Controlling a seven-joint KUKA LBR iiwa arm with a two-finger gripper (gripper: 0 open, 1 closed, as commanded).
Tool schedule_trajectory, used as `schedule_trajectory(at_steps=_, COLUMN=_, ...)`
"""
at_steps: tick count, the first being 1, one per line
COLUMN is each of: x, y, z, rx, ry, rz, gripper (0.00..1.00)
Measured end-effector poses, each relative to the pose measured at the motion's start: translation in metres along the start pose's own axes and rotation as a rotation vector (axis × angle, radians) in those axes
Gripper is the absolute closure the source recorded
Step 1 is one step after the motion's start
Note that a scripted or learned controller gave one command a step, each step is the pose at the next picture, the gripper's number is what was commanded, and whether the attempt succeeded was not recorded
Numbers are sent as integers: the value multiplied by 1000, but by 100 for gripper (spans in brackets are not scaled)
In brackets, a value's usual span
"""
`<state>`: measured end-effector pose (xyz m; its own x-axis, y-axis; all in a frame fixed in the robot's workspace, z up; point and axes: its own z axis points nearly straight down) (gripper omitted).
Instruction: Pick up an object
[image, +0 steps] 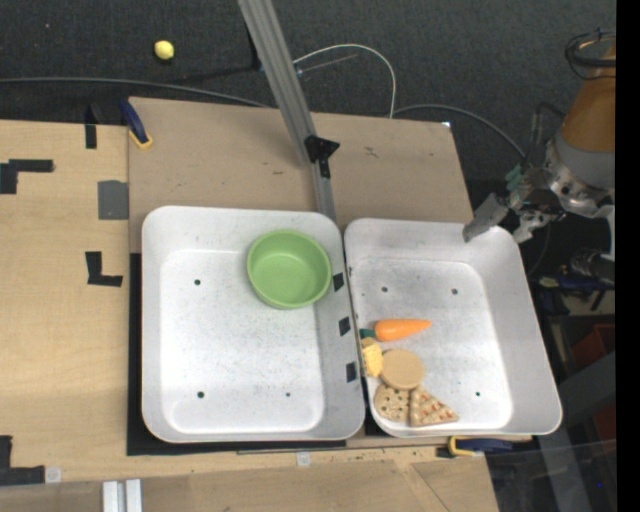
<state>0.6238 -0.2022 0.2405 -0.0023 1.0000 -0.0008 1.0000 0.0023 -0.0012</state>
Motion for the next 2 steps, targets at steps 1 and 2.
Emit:
schedule_trajectory(at_steps=1, x=0, y=0, z=0, rx=0, ry=0, rz=0, gripper=0)
schedule_trajectory(at_steps=2, x=-2, y=-10, z=51, rx=5, ry=1, rz=1, gripper=0)
